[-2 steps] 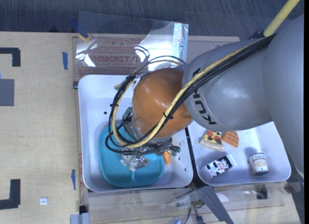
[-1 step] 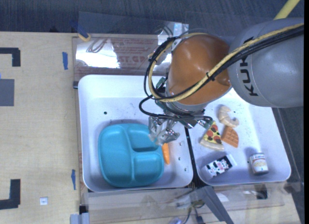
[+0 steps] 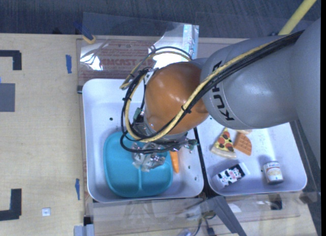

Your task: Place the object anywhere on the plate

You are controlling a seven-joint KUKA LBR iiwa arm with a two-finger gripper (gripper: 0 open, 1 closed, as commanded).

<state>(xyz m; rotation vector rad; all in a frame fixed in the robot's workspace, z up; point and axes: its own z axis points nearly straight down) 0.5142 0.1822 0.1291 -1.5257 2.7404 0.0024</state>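
A turquoise divided plate (image 3: 122, 176) lies in the front of the left bin (image 3: 97, 128). My gripper (image 3: 146, 162) hangs over the plate's right half, under the orange wrist band, which hides most of it. A slim orange carrot-like object (image 3: 175, 161) lies just right of the gripper, at the plate's right edge, on the bin floor. I see nothing clearly between the fingers.
The right bin (image 3: 290, 143) holds a toy pizza slice (image 3: 223, 143), an orange waffle-like piece (image 3: 243, 144), a black-and-white toy cow (image 3: 230, 174) and a small jar (image 3: 273, 172). The big grey arm (image 3: 254, 82) covers the back of both bins. A clear plastic sheet (image 3: 132, 47) lies behind.
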